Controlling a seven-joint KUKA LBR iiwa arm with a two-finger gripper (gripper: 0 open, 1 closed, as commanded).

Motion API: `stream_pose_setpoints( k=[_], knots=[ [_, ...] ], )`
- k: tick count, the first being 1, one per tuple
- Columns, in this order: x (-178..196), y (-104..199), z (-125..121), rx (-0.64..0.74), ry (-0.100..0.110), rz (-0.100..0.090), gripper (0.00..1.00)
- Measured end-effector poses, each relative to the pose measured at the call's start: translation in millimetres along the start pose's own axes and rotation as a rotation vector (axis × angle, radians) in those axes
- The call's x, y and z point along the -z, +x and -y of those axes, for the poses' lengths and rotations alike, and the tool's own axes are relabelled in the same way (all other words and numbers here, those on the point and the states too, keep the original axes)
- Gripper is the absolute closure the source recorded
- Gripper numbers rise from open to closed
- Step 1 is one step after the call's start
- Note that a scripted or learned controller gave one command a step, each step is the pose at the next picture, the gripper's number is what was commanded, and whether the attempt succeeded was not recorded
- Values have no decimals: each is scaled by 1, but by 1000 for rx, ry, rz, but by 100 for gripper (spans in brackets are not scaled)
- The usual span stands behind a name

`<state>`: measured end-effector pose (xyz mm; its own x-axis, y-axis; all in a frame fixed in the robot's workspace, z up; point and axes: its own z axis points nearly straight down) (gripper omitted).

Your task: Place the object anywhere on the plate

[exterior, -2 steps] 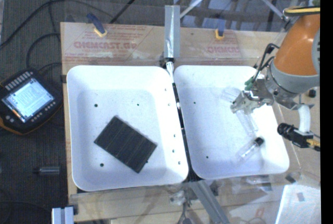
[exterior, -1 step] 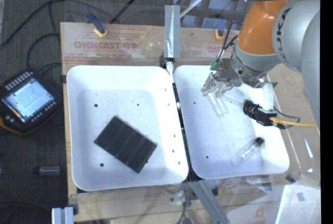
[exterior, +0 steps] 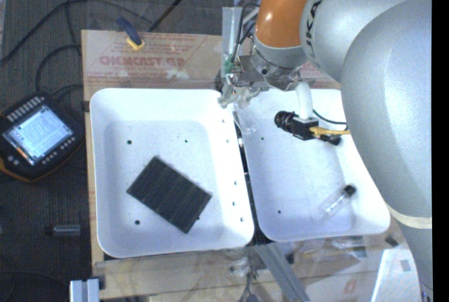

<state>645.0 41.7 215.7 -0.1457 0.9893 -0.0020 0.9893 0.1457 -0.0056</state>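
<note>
The little clear tube [exterior: 337,200] lay in the right bin [exterior: 280,181], far from the dark plate [exterior: 169,193]. Nothing was moved yet. I could not tell the state of the tool [exterior: 235,93].

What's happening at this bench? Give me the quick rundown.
A grey KUKA arm with an orange band reaches in from the right, its gripper sitting over the far end of the rim between the two shallow white bins. The flat dark ribbed square plate lies in the left bin. A small clear tube with a black cap lies in the right bin, apart from the gripper. Nothing is on the plate yet.
</note>
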Motion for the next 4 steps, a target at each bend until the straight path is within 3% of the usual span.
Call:
stream_pose_setpoints(
  k=[1, 2, 3, 4],
  knots=[
    [119, 56, -32, 87, -2, 1, 100],
    [155, 139, -44, -31, -1, 1, 100],
    [206, 137, -44, 674, -4, 2, 100],
    [217, 172, -37, 1096, -5, 2, 100]
  ],
)
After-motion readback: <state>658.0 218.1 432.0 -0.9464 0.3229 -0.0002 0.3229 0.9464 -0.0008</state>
